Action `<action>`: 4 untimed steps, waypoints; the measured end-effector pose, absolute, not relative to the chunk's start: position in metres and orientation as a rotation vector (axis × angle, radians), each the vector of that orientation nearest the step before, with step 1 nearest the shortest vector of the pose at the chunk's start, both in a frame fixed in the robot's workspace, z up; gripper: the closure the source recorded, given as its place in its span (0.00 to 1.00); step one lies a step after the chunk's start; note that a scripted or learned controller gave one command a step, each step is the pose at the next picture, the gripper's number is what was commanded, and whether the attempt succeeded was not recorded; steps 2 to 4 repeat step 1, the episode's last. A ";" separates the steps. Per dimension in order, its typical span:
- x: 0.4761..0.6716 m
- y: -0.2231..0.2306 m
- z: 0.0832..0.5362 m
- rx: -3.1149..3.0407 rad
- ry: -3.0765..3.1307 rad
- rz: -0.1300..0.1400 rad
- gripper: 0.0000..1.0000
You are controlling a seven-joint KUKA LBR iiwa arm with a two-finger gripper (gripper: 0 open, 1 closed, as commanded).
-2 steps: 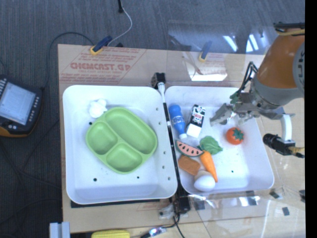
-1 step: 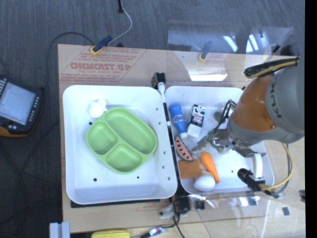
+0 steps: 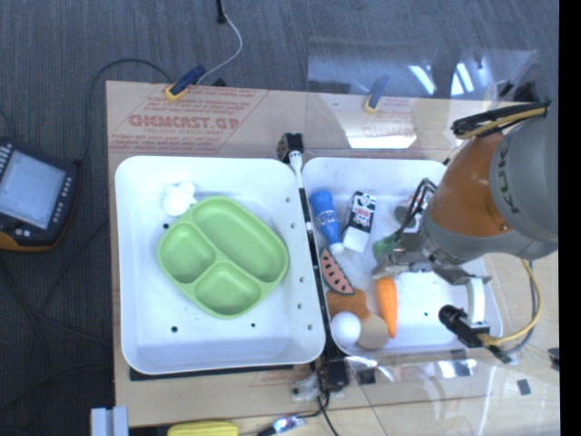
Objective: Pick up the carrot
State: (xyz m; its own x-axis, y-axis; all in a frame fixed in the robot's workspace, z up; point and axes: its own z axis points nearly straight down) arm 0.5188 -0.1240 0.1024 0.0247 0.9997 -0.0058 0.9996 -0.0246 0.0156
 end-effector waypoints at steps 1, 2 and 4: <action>0.549 -0.061 0.185 2.438 1.980 -0.001 1.00; 0.549 -0.061 0.185 2.438 1.980 -0.001 1.00; 0.549 -0.061 0.185 2.438 1.980 -0.001 1.00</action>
